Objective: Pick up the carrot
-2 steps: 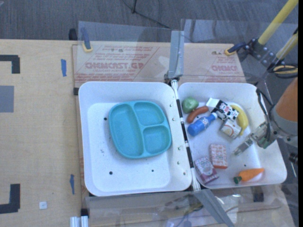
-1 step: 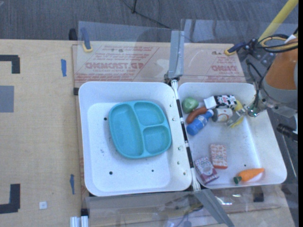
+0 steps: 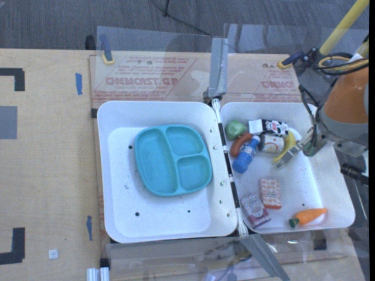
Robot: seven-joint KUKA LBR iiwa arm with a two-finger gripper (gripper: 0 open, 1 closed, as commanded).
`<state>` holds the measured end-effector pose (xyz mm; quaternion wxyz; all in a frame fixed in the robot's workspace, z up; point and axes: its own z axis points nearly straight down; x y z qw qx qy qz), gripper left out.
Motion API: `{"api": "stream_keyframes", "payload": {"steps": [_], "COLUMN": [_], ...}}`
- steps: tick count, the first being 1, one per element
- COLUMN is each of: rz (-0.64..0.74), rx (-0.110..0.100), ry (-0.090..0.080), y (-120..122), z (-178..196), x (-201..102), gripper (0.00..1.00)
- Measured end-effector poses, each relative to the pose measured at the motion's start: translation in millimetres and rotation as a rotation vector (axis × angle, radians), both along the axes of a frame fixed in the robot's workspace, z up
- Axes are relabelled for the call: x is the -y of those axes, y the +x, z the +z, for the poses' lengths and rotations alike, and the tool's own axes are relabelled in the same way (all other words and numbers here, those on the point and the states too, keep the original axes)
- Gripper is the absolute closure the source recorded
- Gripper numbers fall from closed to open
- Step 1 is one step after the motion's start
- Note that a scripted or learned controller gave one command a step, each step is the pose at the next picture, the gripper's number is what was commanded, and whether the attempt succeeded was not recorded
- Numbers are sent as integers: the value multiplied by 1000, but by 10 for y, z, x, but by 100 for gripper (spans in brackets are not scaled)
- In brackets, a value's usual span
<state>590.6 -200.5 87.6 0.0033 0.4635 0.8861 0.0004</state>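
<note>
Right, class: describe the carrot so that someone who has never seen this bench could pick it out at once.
Start at the right-hand white bin. Go to its near right corner, where the carrot lies on its side, apart from the other items. It is the only orange, tapering thing with a green end, unlike the flat packets to its left.

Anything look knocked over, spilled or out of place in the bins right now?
Nothing looks spilled or damaged. The carrot lies on its side at the near edge of the right bin, apart from the toy clutter at the far end, while the gripper sits by the banana, well away from it.
</note>
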Motion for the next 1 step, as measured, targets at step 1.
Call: {"api": "stream_keyframes", "payload": {"steps": [1], "rz": [65], "rx": [-25], "ry": [-5], "y": [502], "z": [-1], "x": [-410], "gripper": [0]}}
